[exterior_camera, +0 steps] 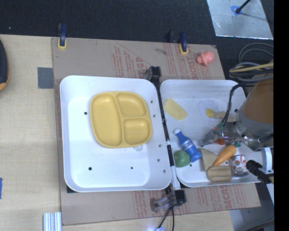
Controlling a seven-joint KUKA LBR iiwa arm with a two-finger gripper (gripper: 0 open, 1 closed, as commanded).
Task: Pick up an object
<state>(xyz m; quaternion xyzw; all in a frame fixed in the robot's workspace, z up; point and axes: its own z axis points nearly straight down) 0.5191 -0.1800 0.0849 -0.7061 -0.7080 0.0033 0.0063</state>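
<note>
Gripper (216, 136) low in right bin (195, 88); finger state indiscernible. Best descend squarely over the carrot (225, 154), avoiding the blue bottle (187, 146).

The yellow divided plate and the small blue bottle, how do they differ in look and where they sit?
The yellow divided plate is broad and flat with three compartments; the small blue bottle is slim, white-capped and lying on its side. The plate sits alone in the left white bin; the bottle lies in the right white bin among other items, beside a green ball. Both look like plastic.
</note>
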